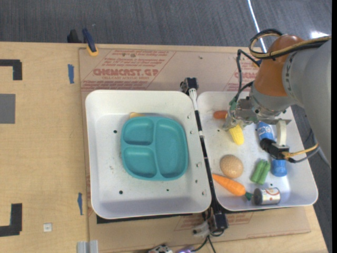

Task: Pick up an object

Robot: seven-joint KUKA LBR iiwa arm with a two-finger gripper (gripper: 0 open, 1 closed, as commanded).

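Figure. Overhead slanted view of a pick-up trial. The light wooden desk [42,157] carries a sheet of printed brown cardboard [137,70], which serves as a base for two shallow white plastic bins set side by side with their rims touching. The grey robot arm with an orange wrist band [287,70] enters from the right and bends down over the right bin [303,191], the one that holds the loose candidates for picking. The left bin [100,141] holds a teal three-compartment plastic tray [155,146] lying flat near its middle; a small yellowish item shows at the tray's far edge, too hidden to name. In the right bin the objects lie apart from one another, which probably leaves room for a grasp from above: an orange toy carrot [229,184] near the front, a beige egg-shaped object [231,165] just behind it, a small can with a red and white label [267,195] at the front right, a green cylindrical piece [259,171], a blue and white bottle [266,132], and a yellow toy corn cob [237,134]. The gripper [235,116] sits low at the corn cob's far end, beside a small orange-red item [220,114]; whether it is spread or closed cannot be told. The corn cob appears the likely target, not yet lifted.
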